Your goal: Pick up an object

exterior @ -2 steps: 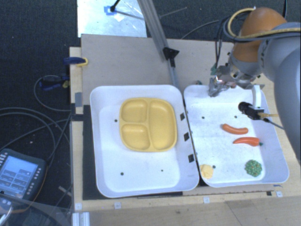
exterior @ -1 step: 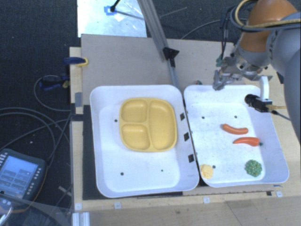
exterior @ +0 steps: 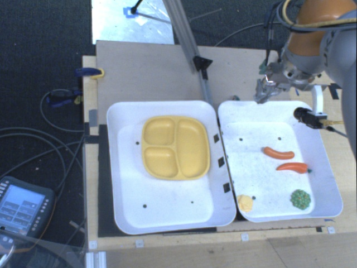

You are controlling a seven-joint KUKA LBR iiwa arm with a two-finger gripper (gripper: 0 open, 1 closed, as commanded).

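Claw (exterior: 265, 91) hung above the right bin's (exterior: 321, 149) far-left rim, nothing seen between its fingers; spread could not be told at this size. Arm (exterior: 321, 24) came in from upper right. Right bin held a sausage (exterior: 278, 153), carrot (exterior: 292, 167), broccoli (exterior: 300, 199) and a yellow lump (exterior: 245, 202) near its front-left corner, all well apart from the claw. Far half of that bin lay bare. Left bin (exterior: 125, 194) held a yellow tray (exterior: 175, 147).

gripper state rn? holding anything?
Two-finger gripper: hovering over the far rim of the right-hand shallow white bin, nothing visible between its fingers; open or shut cannot be told.
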